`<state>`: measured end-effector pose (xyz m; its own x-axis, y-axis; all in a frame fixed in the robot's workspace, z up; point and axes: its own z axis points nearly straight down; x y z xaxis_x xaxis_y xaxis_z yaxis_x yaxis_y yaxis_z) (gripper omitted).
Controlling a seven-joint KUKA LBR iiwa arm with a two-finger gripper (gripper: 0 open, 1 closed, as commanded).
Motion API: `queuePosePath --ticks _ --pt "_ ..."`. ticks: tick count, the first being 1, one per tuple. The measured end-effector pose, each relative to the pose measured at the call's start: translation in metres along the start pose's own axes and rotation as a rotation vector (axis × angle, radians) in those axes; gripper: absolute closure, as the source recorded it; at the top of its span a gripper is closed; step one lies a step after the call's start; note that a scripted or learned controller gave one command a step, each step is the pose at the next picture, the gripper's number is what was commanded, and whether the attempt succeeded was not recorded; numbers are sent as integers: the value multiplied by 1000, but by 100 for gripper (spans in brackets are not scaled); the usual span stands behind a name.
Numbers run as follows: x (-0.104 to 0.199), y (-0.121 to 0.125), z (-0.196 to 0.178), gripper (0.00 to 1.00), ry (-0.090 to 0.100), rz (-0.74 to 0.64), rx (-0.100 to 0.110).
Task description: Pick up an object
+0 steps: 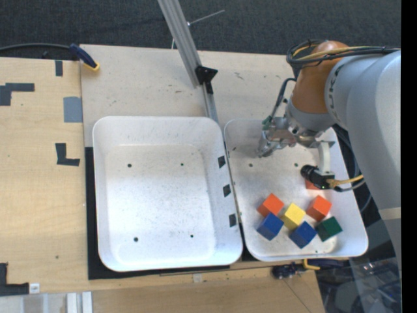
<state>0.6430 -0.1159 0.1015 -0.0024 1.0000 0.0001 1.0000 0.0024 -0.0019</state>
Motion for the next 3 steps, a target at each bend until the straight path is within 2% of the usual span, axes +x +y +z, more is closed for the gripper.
queuePosePath --ticks 2,3 --pt "-3 8 -100 100 -1 1 -7" --pt "-3 8 -134 100 -1 1 -5"
